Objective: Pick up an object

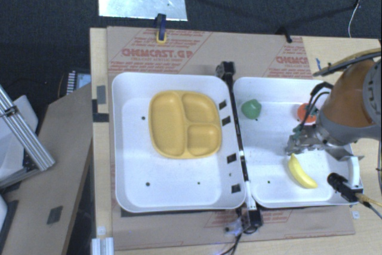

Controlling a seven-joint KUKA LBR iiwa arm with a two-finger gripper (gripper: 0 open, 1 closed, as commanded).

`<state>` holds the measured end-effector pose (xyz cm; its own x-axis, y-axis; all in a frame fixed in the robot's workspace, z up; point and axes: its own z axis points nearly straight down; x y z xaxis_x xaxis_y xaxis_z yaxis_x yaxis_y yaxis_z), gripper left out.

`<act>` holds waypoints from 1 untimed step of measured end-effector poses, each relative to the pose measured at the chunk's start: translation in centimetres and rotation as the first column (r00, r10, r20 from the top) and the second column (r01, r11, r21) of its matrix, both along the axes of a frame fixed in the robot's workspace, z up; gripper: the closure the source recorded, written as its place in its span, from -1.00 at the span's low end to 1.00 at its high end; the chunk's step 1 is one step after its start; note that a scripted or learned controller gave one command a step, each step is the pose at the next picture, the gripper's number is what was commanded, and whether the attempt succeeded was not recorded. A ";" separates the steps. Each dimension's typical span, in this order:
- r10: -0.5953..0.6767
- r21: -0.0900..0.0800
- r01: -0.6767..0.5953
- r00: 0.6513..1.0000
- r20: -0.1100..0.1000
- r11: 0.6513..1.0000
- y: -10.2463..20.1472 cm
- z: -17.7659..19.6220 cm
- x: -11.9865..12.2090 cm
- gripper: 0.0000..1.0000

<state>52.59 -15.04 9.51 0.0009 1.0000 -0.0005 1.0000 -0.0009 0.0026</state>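
In the right bin [268, 128] lies a yellow banana [302, 172], near the front right. My gripper [298, 145] hangs low just above the banana's upper end, and contact between them cannot be made out. A small green object [251, 108] rests at the bin's back left. An orange-red object [302, 110] sits at the back right, partly hidden behind the arm's cables. The grey arm with its orange band [352, 101] covers the bin's right side.
The left bin [128, 146] holds a yellow divided plate [184, 123]. A black divider rail [234, 128] runs between the bins. The bench's cardboard surface [197, 51] surrounds both bins, with a yellow clamp [161, 30] at the back.
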 end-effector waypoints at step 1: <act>0.006 -0.001 -0.006 1.000 0.004 1.000 0.9 5.6 -0.2 1.00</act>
